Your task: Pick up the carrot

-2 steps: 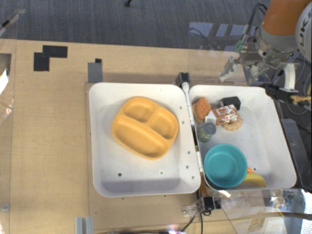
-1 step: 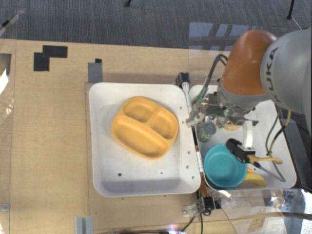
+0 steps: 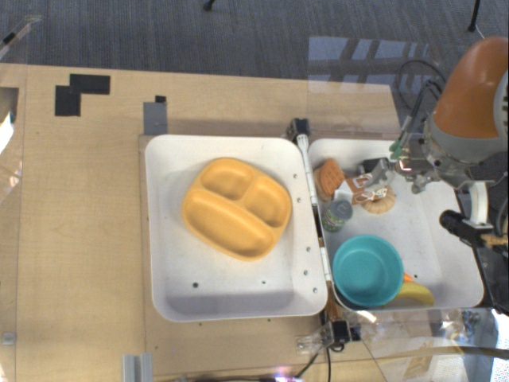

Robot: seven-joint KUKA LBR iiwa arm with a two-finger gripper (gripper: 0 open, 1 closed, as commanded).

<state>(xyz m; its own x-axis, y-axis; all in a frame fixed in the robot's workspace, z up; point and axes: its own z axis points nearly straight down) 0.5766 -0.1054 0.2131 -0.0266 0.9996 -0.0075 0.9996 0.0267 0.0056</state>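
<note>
Bench, two white bins — gripper [image 3: 380, 175] low in the right one, grip state unclear. Carrot [image 3: 407, 278] lies nearer the camera, beside the bowl [image 3: 366, 270] — pick still undone.

The two bins [image 3: 171, 293] are white. The split plate [image 3: 237, 207] is yellow-orange. The bowl [image 3: 366, 270] is teal. Beside the bowl, a yellow thing [image 3: 417, 294] with a small orange bit [image 3: 408, 278]. The counter [image 3: 71, 237] is pale wood with black squares [image 3: 79, 92]. The floor [image 3: 238, 22] is grey stripes
</note>
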